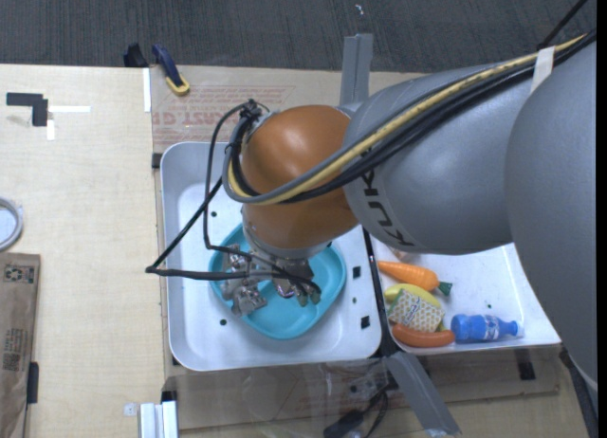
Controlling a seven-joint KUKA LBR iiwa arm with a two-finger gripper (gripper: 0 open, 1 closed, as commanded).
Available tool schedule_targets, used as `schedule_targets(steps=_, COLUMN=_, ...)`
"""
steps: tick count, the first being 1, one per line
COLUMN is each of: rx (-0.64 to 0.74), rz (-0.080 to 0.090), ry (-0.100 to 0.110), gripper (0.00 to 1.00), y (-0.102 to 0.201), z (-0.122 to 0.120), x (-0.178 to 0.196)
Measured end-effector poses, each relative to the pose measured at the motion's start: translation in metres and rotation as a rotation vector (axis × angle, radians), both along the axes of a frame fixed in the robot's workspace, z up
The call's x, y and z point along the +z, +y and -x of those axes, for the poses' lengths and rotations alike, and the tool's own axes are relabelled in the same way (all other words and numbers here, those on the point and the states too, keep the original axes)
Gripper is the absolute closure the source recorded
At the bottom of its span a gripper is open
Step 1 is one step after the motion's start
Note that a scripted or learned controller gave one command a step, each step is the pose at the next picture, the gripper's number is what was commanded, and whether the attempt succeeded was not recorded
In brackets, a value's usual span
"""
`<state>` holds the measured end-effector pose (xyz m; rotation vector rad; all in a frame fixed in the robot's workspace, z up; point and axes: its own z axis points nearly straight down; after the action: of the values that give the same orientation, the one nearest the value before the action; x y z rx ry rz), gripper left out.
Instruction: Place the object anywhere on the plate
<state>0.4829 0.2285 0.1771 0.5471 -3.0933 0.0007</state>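
The blue plate [327, 284] lies in the left white bin [185, 265], and all else is placed from it. Right of the plate, past the divider, the right white bin [531, 280] holds a carrot [410, 275], a yellow-and-white checked item [414, 310], a red-orange piece [422, 338] just below that, and a small blue bottle [484, 328] farther right. The arm's orange band [294, 175] hangs directly over the plate and hides its upper part, with black cables looping out to its left. The gripper [251, 291] sits low over the plate's left half; whether its pincer is spread or pressed together cannot be told, nor whether any object lies between it.
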Motion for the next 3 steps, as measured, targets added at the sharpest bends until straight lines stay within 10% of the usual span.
schedule_targets(steps=2, rx=0.411, rz=-0.002, ry=-0.003, gripper=1.0, y=-0.006, z=-0.016, x=0.04)
schedule_targets(steps=3, rx=0.577, rz=-0.002, ry=0.0, gripper=1.0, y=-0.005, z=-0.003, x=-0.008)
